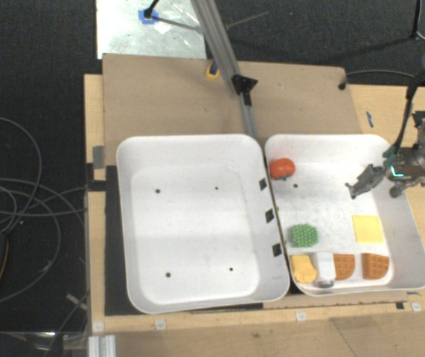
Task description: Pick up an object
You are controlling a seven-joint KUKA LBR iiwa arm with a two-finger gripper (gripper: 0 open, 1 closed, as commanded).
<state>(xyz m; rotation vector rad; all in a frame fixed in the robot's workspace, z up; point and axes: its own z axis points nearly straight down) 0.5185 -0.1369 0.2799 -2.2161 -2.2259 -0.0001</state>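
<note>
You see the yellow block (pixel 368 229) lying in the right bin (pixel 413 244), just below the hand (pixel 368 183). The hand hangs over that bin, reaching from the right, fingers spread, holding nothing.

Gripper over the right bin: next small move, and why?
Probably down and toward the yellow block. The gripper hangs above bare floor of the right bin, holding nothing, and that block lies nearest, apart from the other items.

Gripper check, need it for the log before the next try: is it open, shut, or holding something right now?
Gripper: cannot be told whether open or shut. It hangs over the right bin, and nothing shows between its fingers.
</note>
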